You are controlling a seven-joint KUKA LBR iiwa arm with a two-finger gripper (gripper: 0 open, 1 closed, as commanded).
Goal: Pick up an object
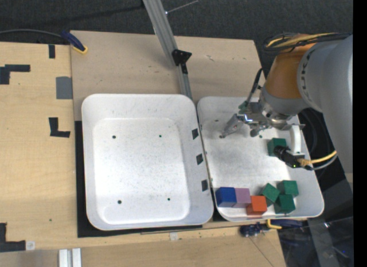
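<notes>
Several small blocks lie in the right bin. Along its front edge sit a blue block, a purple block, an orange block and three green blocks. Another green block rests alone by the right wall. My gripper hangs over the far part of the right bin, to the left of that lone green block. Its fingers are spread open with nothing between them, over bare bin floor.
The left bin stands beside the right one. A slanted metal pole runs down to the gap between the bins at the back. The grey arm with its orange band covers the right bin's far right corner.
</notes>
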